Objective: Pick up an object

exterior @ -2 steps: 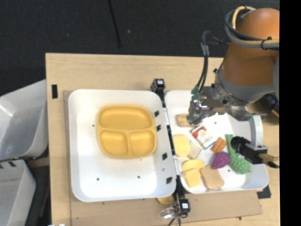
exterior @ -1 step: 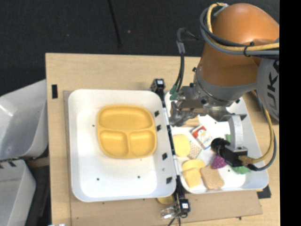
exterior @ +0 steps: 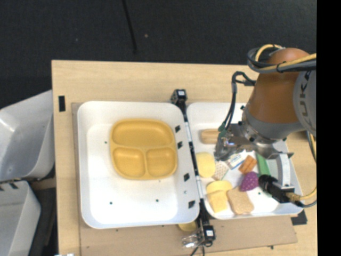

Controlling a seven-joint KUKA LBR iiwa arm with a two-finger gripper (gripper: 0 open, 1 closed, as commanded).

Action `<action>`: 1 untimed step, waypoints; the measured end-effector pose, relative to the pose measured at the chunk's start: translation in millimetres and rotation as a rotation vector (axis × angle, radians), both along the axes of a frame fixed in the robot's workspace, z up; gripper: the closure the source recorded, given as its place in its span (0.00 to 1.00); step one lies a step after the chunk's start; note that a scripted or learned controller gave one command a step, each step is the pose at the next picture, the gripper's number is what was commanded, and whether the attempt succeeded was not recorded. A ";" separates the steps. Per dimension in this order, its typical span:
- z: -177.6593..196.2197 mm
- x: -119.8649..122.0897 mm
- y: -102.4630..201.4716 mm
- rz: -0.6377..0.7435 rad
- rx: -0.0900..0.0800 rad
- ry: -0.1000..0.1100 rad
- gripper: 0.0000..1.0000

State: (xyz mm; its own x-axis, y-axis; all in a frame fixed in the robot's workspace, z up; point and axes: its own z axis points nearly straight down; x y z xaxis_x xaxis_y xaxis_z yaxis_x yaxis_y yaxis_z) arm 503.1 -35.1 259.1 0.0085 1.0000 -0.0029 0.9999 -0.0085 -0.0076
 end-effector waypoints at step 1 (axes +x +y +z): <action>16.2 -13.3 70.6 0.017 0.004 -0.009 1.00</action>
